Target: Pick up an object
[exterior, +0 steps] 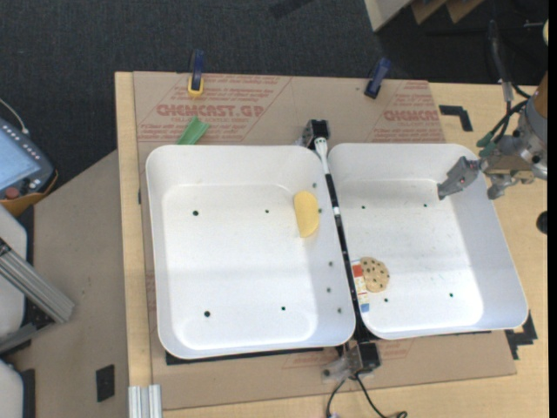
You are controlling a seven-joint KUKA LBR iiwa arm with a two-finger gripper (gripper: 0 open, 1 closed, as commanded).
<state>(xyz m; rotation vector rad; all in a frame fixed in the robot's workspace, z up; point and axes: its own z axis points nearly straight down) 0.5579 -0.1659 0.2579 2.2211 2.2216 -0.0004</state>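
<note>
A yellow, banana-like piece [305,213] lies in the left bin [218,320], close to its right wall. In the right bin [487,268] a round chocolate-chip cookie [375,274] rests near the left wall, with a small red and blue item [359,287] beside it. My gripper [477,184] hangs over the right bin's far right corner, well away from the cookie. Its fingers [456,179] are spread open with nothing between them.
The bins sit on a cardboard sheet [261,103] held by a yellow-blue clamp [197,74] and a blue clamp [378,77]. A green strip [192,131] lies behind the left bin. A black divider bar [335,216] runs between the bins.
</note>
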